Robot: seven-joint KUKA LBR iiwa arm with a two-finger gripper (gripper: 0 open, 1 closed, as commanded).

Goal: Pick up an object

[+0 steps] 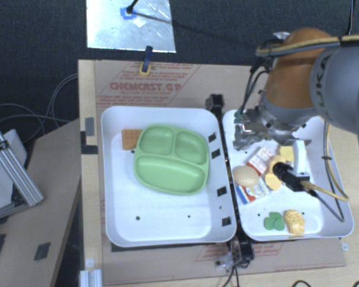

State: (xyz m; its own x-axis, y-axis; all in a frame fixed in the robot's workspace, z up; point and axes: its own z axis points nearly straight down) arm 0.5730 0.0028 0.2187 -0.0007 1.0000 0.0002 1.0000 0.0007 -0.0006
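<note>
Camera view, right of frame: my gripper (pixel 246 133) hangs over the right bin (pixel 341 223); I can't tell its grip, so probably nothing's lifted yet.

Even, fairly bright overhead light washes the two white bins (pixel 167 235) nearly to glare, with only soft, faint shadows. A metal sheet (pixel 130 17) at the top shows patchy reflections. The picture is slightly soft and grainy, and the dark floor is dim.

Grey arm (pixel 341 82), orange band, seemingly metallic wrist
</note>
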